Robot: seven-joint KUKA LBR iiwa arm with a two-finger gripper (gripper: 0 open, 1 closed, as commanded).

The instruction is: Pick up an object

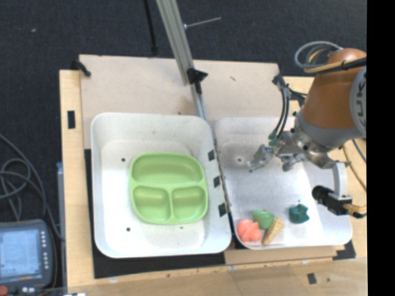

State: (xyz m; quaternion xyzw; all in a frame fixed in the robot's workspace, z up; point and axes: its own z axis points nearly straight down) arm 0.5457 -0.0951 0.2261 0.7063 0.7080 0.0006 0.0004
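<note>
Above the right bin, my gripper hangs, its state unreadable; I'd descend squarely toward the pink toy near that bin's front wall.

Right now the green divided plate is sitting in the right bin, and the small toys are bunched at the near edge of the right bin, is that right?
Not quite. The camera view shows the green divided plate in the left bin, not the right one. The small toys are indeed bunched at the near edge of the right bin.
</note>
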